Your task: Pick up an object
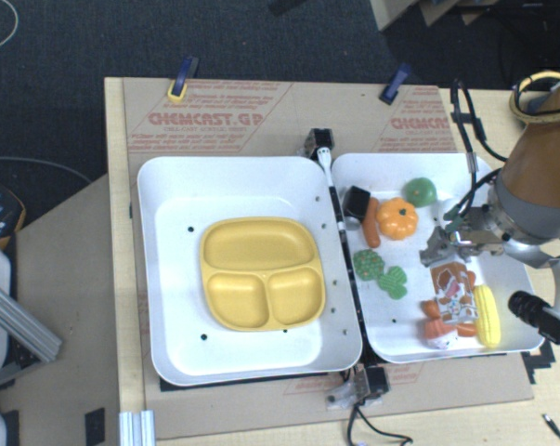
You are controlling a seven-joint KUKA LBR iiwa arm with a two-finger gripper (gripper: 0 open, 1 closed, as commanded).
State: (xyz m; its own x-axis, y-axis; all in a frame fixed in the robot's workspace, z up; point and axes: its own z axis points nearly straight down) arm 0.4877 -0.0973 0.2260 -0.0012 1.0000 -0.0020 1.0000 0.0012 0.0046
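Note:
The right bin (400, 342) holds several small toys. An orange pumpkin (397, 218) and a green ball (420, 191) lie near its back, with a black block (356, 201) and a small orange-red sausage (371, 234) to their left. Two green broccoli pieces (369, 265) (392, 281) sit mid-bin. A printed snack packet (453, 297) and a yellow corn cob (487, 314) lie at the front right. My gripper (445, 245) hangs over the right bin, just above the packet's far end and right of the pumpkin.
The left bin (168, 277) holds a yellow three-compartment plate (261, 272). A black clip (319, 143) sits where the bins meet at the back. Cables run down from the arm over the right bin's back right corner.

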